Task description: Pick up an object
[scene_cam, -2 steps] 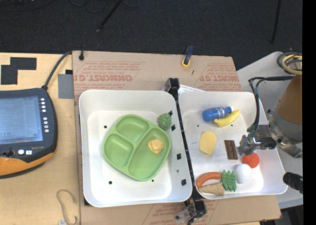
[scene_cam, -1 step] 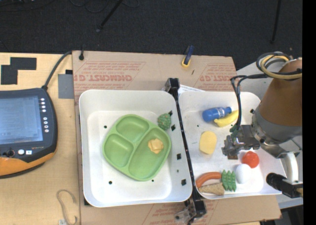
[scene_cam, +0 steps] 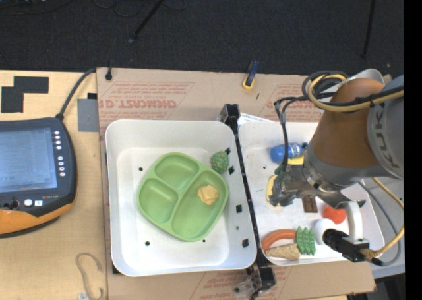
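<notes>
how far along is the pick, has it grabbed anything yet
Done: the arm has reached into the right bin, with the gripper low beside a yellow item. In hand: nothing visibly held. Left: closing on an object and lifting; the blue toy and hot dog lie untouched.

arm (scene_cam: 349,134) enters from 3 o'clock, over right bin (scene_cam: 260,140) | gripper (scene_cam: 282,193) low among toys, yellow piece beneath | blue toy (scene_cam: 279,153) at its 12 o'clock | hot dog (scene_cam: 279,235) and green ridged toy (scene_cam: 304,240) at 6 o'clock | left bin (scene_cam: 125,226): green divided plate (scene_cam: 168,196) holding yellow lump (scene_cam: 208,193); broccoli (scene_cam: 219,160) at plate's 1 o'clock
</notes>
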`<state>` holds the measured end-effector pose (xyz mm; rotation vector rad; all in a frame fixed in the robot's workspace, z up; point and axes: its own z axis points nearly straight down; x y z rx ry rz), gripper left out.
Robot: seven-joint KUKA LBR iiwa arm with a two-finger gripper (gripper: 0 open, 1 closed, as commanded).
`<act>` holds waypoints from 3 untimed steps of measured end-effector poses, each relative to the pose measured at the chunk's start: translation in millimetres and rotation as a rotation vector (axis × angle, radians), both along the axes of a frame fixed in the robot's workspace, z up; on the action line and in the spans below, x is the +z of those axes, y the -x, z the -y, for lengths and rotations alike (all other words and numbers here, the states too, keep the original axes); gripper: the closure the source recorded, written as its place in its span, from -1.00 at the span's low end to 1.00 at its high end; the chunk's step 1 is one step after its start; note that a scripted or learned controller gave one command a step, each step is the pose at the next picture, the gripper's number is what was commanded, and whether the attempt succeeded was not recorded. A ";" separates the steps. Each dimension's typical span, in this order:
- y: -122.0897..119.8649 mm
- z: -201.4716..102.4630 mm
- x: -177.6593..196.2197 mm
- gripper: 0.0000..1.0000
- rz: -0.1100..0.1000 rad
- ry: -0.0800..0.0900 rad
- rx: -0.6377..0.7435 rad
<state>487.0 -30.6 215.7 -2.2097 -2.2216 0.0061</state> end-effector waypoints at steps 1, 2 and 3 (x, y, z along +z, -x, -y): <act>-10.2 -38.1 0.0 1.00 0.002 0.001 -0.001; -16.4 -34.7 0.3 1.00 0.002 0.003 -0.003; -12.7 -34.7 -0.3 1.00 0.001 0.003 -0.005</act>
